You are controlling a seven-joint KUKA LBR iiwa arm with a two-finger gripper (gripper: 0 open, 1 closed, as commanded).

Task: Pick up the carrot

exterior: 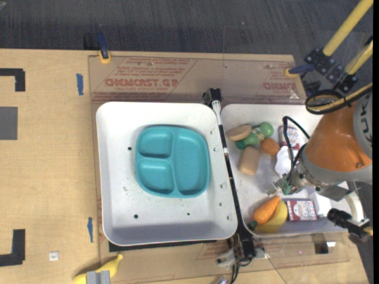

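A teal three-compartment plastic tray (173, 161) sits well left of the claw (286, 185), in the left white bin (112, 176). The small orange carrot (267, 209) lies just below-left of the claw, resting on a yellow item. Whether the claw is spread or pressed together cannot be told.

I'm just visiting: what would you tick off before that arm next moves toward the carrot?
1. Carrot in view, near edge of right bin: ok.
2. Carrot free of neighbours: not ok, it rests against a yellow toy.
3. Tool above the right bin: ok.
4. Tool directly over carrot: not ok, it sits off to one side.
5. Tool open or shut: cannot tell.
6. Teal tray in left bin, out of the way: ok.
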